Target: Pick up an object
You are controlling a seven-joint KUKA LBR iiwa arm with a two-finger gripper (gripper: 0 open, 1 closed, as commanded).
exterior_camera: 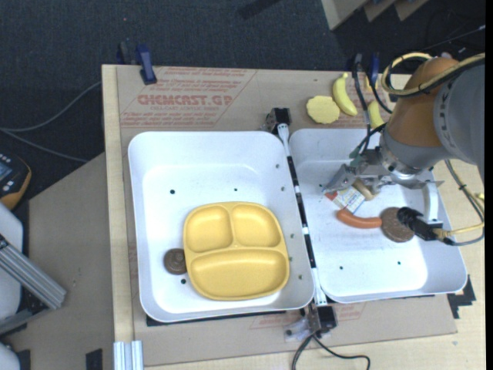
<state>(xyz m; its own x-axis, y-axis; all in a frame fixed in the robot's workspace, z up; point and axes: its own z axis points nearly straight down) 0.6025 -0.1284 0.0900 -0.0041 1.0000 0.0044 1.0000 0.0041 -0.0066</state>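
The right bin (pixel 431 280) holds an orange-red sausage (pixel 359 220), a flat brown disc (pixel 397 227) and a small white and red packet (pixel 350 200). My gripper (pixel 348 186) hangs low over the bin's upper middle, just above the packet. Its fingers stand apart and open, and nothing is gripped between them. The grey arm with its orange band (pixel 420 102) comes in from the upper right and hides part of the bin's back wall.
In the left bin (pixel 146 206) lie a yellow divided plate (pixel 235 250) and a small brown disc (pixel 175 261) beside it. A toy banana (pixel 344 95) and a yellow lump (pixel 323 109) rest on the bench behind the right bin. Cables run along the right.
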